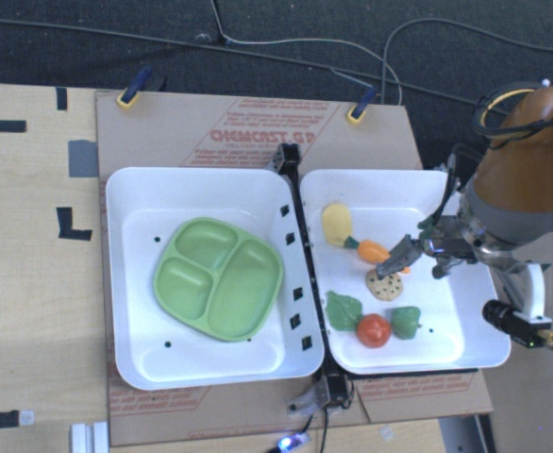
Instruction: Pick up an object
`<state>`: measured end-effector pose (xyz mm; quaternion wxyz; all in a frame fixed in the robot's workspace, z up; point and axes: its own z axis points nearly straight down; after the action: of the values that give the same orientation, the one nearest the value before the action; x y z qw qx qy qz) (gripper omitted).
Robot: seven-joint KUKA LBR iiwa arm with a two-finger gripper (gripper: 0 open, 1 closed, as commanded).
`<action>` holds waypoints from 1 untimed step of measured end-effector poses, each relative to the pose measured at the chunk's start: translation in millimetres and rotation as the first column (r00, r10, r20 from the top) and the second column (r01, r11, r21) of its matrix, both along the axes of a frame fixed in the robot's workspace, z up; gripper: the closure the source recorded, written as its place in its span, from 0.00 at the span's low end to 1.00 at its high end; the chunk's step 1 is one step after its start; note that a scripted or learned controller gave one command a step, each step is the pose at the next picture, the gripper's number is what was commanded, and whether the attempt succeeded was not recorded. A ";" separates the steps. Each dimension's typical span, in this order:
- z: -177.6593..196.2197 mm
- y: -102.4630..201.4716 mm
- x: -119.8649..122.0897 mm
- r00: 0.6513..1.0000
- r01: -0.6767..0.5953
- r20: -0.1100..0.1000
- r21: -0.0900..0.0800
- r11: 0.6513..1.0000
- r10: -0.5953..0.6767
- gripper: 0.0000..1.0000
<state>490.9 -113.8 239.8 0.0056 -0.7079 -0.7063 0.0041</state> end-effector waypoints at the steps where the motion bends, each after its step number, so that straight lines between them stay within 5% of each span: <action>1: 5.8 0.3 2.5 1.000 -0.004 0.012 -0.002 1.000 0.004 0.00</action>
<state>493.3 -113.5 245.6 0.0008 -0.7065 -0.7077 0.0005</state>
